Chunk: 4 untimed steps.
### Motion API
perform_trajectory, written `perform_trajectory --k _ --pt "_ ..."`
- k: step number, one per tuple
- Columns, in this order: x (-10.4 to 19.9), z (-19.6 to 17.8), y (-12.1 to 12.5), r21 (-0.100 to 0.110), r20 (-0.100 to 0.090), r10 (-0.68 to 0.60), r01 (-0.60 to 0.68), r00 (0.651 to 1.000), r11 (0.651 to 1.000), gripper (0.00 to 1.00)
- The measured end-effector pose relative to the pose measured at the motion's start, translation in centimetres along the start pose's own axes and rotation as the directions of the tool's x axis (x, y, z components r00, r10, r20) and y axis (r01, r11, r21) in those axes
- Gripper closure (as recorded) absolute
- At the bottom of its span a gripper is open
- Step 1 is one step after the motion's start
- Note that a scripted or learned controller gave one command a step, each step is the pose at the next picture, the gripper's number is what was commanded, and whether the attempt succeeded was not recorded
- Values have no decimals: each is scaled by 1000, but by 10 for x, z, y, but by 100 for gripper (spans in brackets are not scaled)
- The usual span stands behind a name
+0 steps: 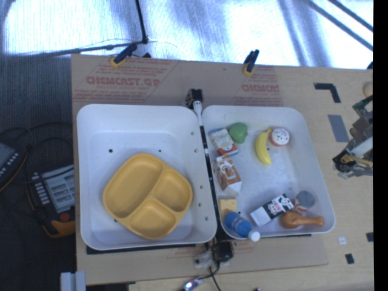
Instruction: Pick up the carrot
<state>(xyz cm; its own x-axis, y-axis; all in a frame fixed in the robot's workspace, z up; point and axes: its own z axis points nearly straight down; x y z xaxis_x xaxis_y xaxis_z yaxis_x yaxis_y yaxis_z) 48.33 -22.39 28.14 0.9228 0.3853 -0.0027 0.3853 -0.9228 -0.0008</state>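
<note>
The right bin [315, 162] is crowded along its left wall by two small cartons [224, 159] and along its near wall by a blue bottle [237, 225], a milk carton [271, 209] and a drumstick [301, 219]; its middle floor lies bare, between these and the banana [262, 148]. The yellow plate [147, 194] fills most of the left bin [97, 126], leaving open floor along the far wall

carrot [301, 219] | orange-tan, tapered (thin end pointing right) | lying flat | right bin [285, 174], bottom-right corner
</note>
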Motion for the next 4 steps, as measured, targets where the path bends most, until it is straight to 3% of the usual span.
perform_trajectory --k 1,4 --pt "0 15 0 1 0 193 -193 981 981 100" --pt "0 3 0 1 0 193 -193 981 981 100"
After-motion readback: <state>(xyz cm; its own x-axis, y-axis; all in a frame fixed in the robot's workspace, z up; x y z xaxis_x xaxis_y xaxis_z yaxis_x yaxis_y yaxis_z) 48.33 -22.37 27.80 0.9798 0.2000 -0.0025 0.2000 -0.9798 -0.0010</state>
